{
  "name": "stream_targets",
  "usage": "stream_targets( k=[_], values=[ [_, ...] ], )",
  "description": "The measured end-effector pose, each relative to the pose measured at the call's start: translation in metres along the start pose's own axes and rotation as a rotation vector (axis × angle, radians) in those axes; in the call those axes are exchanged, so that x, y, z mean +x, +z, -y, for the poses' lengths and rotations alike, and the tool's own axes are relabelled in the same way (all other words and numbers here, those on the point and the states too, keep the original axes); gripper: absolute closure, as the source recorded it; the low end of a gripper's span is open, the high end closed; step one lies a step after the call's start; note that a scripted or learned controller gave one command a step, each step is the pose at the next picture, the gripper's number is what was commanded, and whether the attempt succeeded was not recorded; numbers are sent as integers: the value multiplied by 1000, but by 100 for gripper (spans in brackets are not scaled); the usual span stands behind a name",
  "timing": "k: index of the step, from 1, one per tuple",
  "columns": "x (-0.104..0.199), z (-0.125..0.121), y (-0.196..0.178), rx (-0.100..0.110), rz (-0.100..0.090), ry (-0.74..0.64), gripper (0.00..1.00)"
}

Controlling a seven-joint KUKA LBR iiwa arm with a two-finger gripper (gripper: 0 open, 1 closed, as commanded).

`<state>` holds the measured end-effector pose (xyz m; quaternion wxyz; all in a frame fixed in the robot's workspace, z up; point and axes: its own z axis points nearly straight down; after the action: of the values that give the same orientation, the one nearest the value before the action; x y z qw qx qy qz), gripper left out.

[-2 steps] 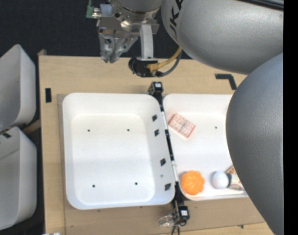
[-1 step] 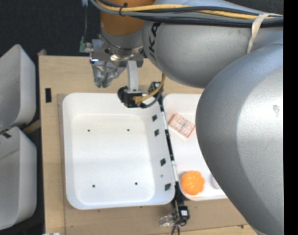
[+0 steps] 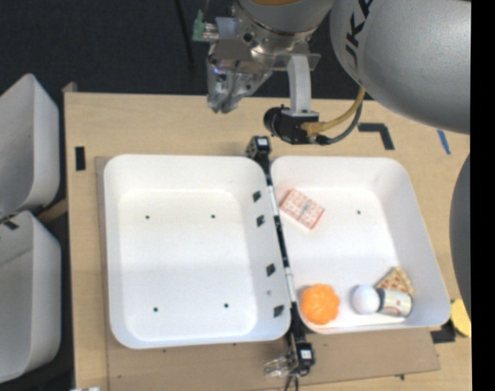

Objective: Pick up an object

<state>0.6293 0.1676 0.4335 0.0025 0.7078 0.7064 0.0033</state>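
Big grey arm: the big grey robot arm (image 3: 410,47) with an orange band is closest to the camera. It fills the top right corner, high above the desk.
Desk: the flat, light brown wooden desk (image 3: 85,120) holds both bins.
Left bin: the shallow white plastic bin on the left (image 3: 182,251) has only small dark dots on its floor.
Right bin: the shallow white plastic bin on the right (image 3: 353,194) holds all the things to pick.
Hand: the grey metal hand (image 3: 225,96) hangs over the back edge of the desk, behind the left bin and far from the things. It is dark and blurry, so I cannot tell if it is apart or together. Nothing can be seen in it.
Orange ball: the round orange ball (image 3: 320,302) sits at the front of the right bin, close to the middle wall.
Pink card: the flat pink and white checked card (image 3: 301,208) lies alone near the back of the right bin.
Cup: the small white cup on its side (image 3: 396,302) lies in the front right corner.
White ball: the little white ball (image 3: 364,299) touches the cup.
Wedge: the small tan patterned wedge (image 3: 395,281) is just behind the cup.
Task so far: I think nothing is picked up. Choosing a thing, reaching down, grabbing and lifting are all left.
Hard to see: the cup partly hides the wedge.
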Motion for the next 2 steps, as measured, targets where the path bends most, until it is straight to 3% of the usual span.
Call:
stream_targets(
  k=[1,2],
  values=[
    [32,-10,-8,4,2,-4,100],
    [54,-35,-28,3,1,-6,100]
  ],
)
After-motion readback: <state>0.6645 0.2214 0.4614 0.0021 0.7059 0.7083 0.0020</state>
